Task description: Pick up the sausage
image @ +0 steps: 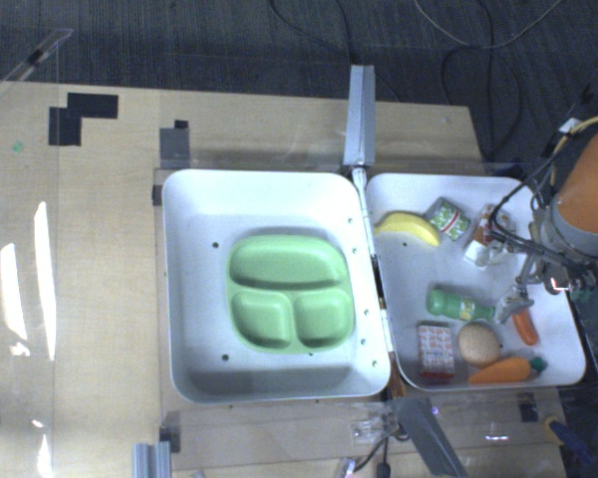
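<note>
1. the sausage [524, 327], small and red-orange, lies in the right bin [568, 361], near its right wall.
2. the end effector [519, 302] is just above the sausage; i cannot tell if it is apart or together.
3. a carrot [501, 370], a bread roll [478, 344] and a green bottle [458, 304] lie near.
4. the left bin [184, 267] holds a green tray [289, 290].

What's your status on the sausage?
Gripper low in right bin, right above the sausage. Sausage lying on bin floor, not lifted. Green bottle and carrot close by.
</note>
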Tool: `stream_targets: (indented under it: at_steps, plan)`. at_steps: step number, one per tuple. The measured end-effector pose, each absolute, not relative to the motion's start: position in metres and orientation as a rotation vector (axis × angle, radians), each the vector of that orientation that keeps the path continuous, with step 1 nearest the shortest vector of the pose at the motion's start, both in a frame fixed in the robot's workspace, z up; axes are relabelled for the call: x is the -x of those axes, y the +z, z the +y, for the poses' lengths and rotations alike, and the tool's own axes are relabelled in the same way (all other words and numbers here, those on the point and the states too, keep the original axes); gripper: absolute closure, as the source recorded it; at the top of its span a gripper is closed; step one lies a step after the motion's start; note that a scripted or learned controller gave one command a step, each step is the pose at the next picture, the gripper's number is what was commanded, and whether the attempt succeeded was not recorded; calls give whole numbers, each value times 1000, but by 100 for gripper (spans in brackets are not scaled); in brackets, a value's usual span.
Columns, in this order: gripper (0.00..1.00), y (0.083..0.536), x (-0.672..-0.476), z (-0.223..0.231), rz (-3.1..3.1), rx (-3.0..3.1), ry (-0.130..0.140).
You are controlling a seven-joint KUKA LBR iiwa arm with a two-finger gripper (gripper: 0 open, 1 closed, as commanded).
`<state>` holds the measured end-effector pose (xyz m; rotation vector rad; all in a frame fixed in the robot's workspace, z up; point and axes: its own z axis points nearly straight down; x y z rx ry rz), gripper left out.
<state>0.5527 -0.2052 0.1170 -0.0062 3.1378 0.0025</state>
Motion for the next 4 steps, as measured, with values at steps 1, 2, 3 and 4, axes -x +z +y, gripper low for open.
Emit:
stream_targets:
  at_steps: [1, 2, 3, 4]
  plan:
    - [0, 91, -502, -205, 3129, -126, -2]
    - [0, 88, -579, -205, 3128, -17, -3]
    - [0, 88, -605, -178, 3129, -14, -2]
    - [0, 88, -513, -207, 3122, 206, -7]
